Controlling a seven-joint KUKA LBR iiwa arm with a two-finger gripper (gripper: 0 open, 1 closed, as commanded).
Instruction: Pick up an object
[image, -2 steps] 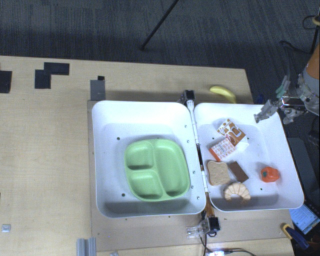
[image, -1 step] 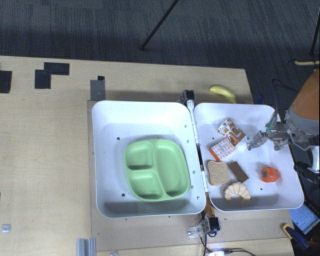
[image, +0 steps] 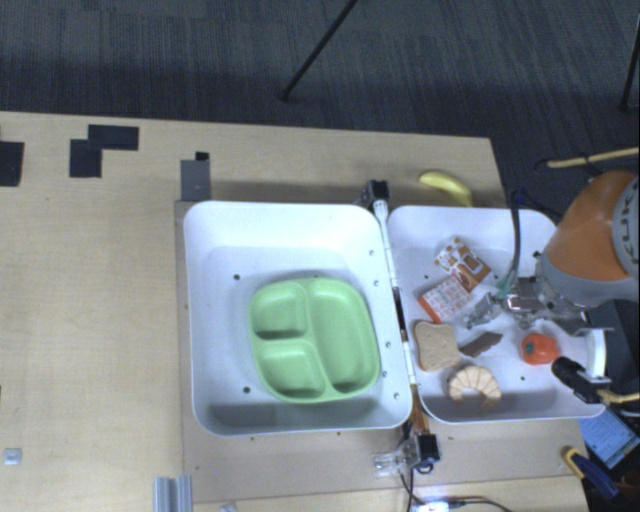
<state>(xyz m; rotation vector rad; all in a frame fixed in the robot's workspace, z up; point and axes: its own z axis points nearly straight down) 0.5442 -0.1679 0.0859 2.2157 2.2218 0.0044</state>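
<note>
The gripper (image: 488, 312) hangs low in the right bin (image: 535, 405), just above the toast slice (image: 436, 345); its opening cannot be told.

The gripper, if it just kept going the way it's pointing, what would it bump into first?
Probably the dark brown piece just ahead of the gripper, then the toast slice. Depth is hard to judge from above.

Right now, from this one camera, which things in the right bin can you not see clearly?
- Tool: small and blurred in the camera view; open or shut is unclear.
- Dark piece beside the toast: too small to identify.
- Printed packets: labels too blurred to read.
- Arm: cut off by the right edge.
- Banana: partly hidden behind the bin rim.
</note>
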